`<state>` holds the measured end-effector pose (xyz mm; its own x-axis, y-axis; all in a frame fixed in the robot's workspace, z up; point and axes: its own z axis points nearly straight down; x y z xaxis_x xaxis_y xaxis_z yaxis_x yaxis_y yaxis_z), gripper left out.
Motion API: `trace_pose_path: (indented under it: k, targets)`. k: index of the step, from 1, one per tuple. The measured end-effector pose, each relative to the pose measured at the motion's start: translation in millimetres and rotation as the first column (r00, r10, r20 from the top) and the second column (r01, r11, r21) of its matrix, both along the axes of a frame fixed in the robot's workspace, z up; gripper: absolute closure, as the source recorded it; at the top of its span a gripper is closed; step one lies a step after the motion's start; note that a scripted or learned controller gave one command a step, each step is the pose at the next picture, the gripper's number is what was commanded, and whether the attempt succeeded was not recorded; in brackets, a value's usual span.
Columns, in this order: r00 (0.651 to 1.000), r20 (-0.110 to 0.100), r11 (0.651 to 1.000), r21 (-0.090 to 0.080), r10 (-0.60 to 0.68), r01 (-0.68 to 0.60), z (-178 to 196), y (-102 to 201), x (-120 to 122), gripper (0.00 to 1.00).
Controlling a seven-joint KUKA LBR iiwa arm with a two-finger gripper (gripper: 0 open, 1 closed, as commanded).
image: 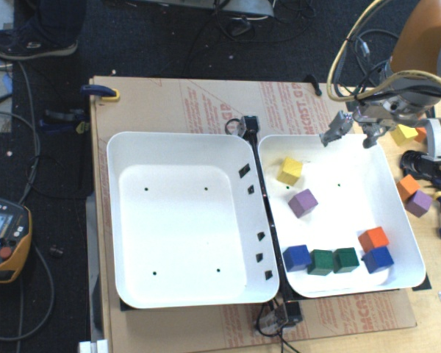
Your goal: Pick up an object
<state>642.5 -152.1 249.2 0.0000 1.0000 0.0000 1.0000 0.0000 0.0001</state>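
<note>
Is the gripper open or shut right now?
Open: the gripper hangs over the right bin's far edge, its two fingers spread apart with nothing between them.

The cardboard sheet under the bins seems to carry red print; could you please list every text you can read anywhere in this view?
Cardboard: red lettering runs across its top and bottom edges, mirrored or upside down, too blurred to read.
Handheld pendant: its screen is too small to read.

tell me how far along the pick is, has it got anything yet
Nothing looks picked yet. The end effector is open and hangs over the back edge of the right bin, with nothing between its fingers. The yellow block, purple block and the row of blue, green and orange blocks along the front wall lie in the bin. Descent, grasp and lift all remain.
</note>
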Motion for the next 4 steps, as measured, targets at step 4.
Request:
trace_pose_path:
  k: [4]
  targets:
    - [1.0,0.001,1.0,0.001,0.0,0.0,-159.6,35.3,-65.7,0.0]
